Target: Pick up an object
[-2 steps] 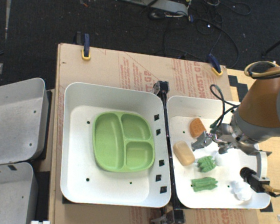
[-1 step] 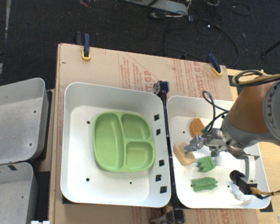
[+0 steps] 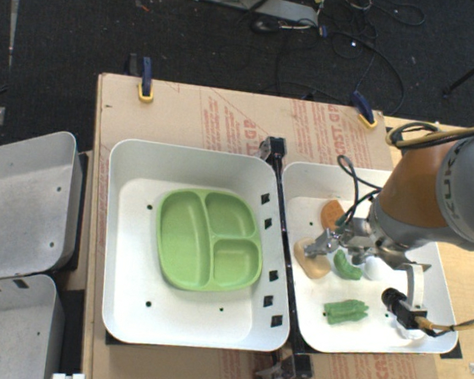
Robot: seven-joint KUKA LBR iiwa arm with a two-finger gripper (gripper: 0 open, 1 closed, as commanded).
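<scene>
The table (image 3: 196, 103) carries two white bins side by side. The left bin (image 3: 124, 214) holds only a green divided plate (image 3: 211, 239), so the arm (image 3: 440, 195) reaches into the right bin (image 3: 438, 330), where the small things lie. Its pincer (image 3: 326, 245) hangs low at the frame's centre right, touching or just above a tan piece (image 3: 314, 261); whether it is spread or pressed together cannot be told. Beside it lies a rounded green piece (image 3: 347, 265), and lower a ribbed green piece (image 3: 346, 311).
</scene>
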